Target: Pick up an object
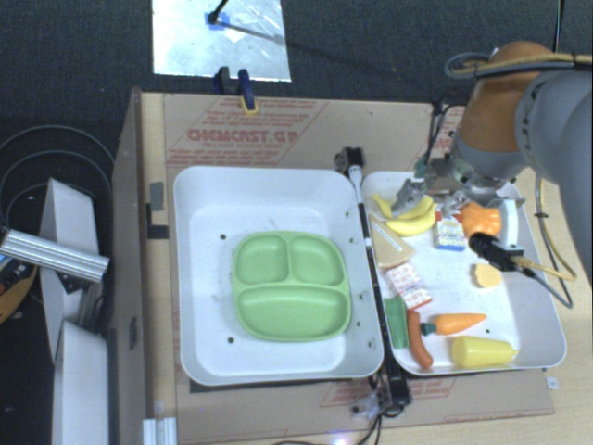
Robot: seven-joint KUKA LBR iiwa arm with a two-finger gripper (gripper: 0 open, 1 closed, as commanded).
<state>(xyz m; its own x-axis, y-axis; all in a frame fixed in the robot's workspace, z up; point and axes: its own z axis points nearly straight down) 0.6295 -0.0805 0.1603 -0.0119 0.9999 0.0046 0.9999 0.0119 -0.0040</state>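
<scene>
Our gripper [409,196] hovers with jaws apart, nothing between them; the banana [408,221] lies just beneath. We should centre over its curve, descend squarely, then close before lifting.

The arm [533,109] runs off the right edge and hides the right bin's [547,327] far corner.

One fixed cam above, slanting down on both bins [199,248]
</scene>
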